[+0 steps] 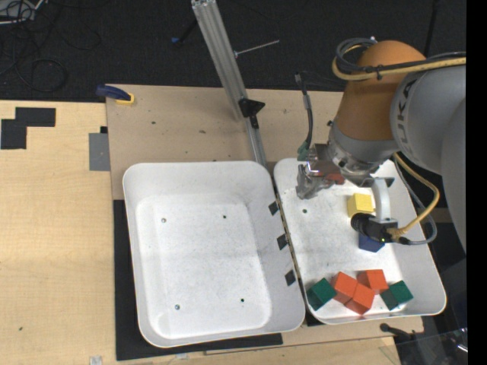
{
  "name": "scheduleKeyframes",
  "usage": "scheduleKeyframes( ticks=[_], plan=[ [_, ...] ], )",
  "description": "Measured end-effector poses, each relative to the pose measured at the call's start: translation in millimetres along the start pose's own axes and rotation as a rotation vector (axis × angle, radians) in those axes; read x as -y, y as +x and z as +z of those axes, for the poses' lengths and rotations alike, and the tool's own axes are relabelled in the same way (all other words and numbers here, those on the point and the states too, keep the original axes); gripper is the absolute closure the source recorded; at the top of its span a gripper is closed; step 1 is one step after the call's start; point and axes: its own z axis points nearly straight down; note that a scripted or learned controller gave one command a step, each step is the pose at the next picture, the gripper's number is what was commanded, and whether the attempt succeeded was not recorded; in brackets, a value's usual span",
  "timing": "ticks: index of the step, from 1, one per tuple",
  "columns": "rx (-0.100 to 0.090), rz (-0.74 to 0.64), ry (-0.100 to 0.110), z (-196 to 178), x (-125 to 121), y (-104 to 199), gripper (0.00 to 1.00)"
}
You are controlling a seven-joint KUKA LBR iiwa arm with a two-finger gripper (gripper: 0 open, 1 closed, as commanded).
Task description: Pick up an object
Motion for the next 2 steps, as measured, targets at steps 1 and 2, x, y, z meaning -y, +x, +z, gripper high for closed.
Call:
scheduleKeyframes(
  ticks=[1, 2],
  plan=[
    [-0.001, -0.001, -0.001, -7.0, -3.5, 47.0, 1.0],
    [0.0, -0.001, 0.0, 2.3, -14.3, 101.1, 1.0]
  ],
)
